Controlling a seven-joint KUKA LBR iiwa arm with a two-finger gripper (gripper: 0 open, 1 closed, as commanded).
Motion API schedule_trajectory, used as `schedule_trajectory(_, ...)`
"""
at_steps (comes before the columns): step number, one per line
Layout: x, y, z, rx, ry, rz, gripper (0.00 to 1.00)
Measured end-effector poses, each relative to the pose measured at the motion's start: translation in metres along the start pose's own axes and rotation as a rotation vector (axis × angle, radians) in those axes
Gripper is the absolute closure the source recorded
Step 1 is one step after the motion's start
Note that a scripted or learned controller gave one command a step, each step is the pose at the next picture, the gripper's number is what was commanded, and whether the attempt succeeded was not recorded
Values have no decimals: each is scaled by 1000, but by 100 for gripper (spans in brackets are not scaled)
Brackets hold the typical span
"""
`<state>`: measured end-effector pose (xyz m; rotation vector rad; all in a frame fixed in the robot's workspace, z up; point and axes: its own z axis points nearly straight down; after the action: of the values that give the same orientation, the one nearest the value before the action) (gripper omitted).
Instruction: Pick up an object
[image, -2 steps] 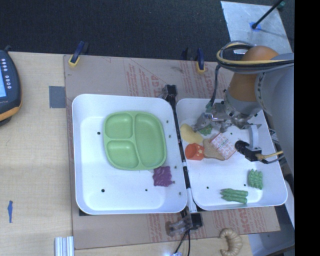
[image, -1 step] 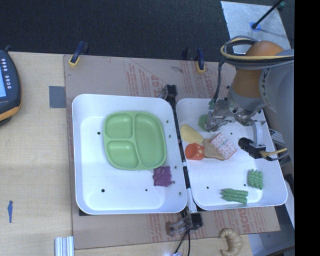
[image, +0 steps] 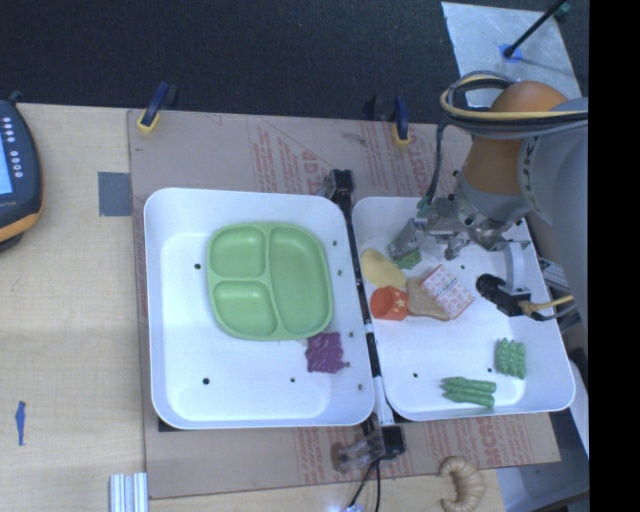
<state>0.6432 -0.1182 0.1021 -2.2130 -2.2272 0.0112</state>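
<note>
Two white bins sit side by side on a cardboard-covered bench. From the green plate in the left bin, a purple piece lies just below its right corner. Right of the plate, in the right bin, lie a yellow piece, tomato, and packet. The gripper hovers just above the yellow piece; how its jaws stand cannot be told.

Robotics lab: clamped cardboard, teach pendant, bench.
</note>
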Motion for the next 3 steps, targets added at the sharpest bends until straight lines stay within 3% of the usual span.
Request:
schedule_trajectory(1, -4, -155, 13, 12, 7, 7, 0)
schedule_trajectory(2, 24, -100, 11, -6, 4, -3, 0)
schedule_trajectory(3, 22, -79, 11, -5, 3, 0, 0)
